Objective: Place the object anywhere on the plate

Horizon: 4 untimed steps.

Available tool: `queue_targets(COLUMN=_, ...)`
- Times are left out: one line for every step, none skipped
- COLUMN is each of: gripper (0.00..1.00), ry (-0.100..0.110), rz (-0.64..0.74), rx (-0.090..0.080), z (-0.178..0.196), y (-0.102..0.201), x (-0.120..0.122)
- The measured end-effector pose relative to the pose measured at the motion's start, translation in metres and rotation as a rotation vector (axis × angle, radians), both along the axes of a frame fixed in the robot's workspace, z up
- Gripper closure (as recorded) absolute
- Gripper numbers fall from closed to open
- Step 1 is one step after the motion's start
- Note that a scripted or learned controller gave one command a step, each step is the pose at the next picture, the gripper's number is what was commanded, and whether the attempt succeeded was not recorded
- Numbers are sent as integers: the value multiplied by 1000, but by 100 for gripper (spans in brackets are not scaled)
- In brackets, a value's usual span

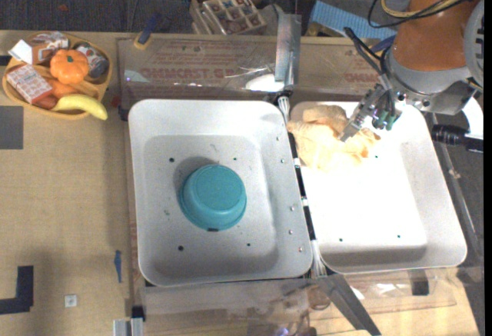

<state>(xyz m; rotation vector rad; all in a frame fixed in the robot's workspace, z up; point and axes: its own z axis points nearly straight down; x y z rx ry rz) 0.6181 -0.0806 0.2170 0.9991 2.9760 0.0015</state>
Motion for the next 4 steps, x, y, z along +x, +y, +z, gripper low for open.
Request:
queue_targets(gripper=100, ry=-2, rz=398, rx=-1, z=-5, y=48, x=-8)
queue_targets(gripper=100, ry=-2, rz=644, rx=-2, z=-9, y=91, x=-21)
queue_targets(gripper=100, ry=-2, rz=649, rx=0, z=-11, y=143, x=-44)
queue_targets(gripper=100, ry=0, rz=649, rx=0, z=-12, y=188, x=-63)
